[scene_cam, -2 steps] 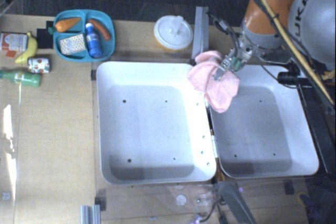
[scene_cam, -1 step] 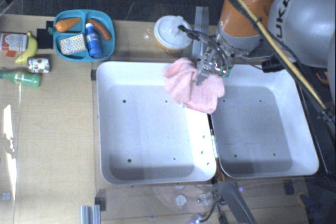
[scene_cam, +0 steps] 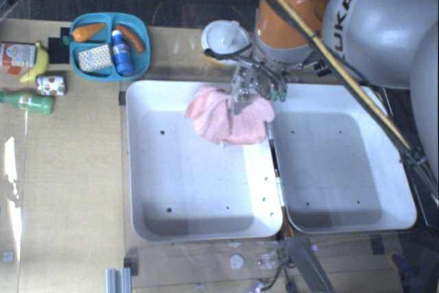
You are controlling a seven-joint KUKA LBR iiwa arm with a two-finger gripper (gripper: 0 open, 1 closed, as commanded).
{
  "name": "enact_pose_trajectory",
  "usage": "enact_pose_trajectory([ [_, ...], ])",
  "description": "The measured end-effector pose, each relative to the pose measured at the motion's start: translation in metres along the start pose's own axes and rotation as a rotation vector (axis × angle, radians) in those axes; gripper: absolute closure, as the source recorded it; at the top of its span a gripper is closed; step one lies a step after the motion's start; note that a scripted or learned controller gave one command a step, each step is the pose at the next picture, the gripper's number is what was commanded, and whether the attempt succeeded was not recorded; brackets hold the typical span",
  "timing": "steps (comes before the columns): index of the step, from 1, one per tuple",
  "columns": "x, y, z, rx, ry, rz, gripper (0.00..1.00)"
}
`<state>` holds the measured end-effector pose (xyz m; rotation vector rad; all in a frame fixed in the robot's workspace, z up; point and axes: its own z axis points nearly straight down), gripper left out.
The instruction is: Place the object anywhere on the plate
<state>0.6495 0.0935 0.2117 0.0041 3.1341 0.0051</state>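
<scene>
A pink plate (scene_cam: pixel 226 119) with a wavy edge lies in the far right corner of the left bin (scene_cam: pixel 171 182), partly over the rim between the bins. My gripper (scene_cam: pixel 241 98) hangs directly over the plate's far middle, close to or touching it. The wrist and its orange band (scene_cam: pixel 291 7) hide whatever lies straight beneath. I see no separate object between the gripper and the plate.
The right bin (scene_cam: pixel 343 175) sits beside the left one. A white cup (scene_cam: pixel 223 38) stands behind the bins. On the bench at the far left are a blue divided tray (scene_cam: pixel 110 46) of toy food, a banana (scene_cam: pixel 38 62), a small can (scene_cam: pixel 50 85) and a green bottle (scene_cam: pixel 27 102).
</scene>
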Motion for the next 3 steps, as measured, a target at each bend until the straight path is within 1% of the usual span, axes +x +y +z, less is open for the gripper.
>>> enact_pose_trajectory([
  [1,-0.002,0.045,-0.012,0.0,0.0,-0.004,1.0],
  [2,-0.003,0.097,-0.015,-0.001,-0.001,-0.004,1.0],
  [3,-0.003,0.097,-0.015,-0.001,-0.002,-0.003,0.0],
])
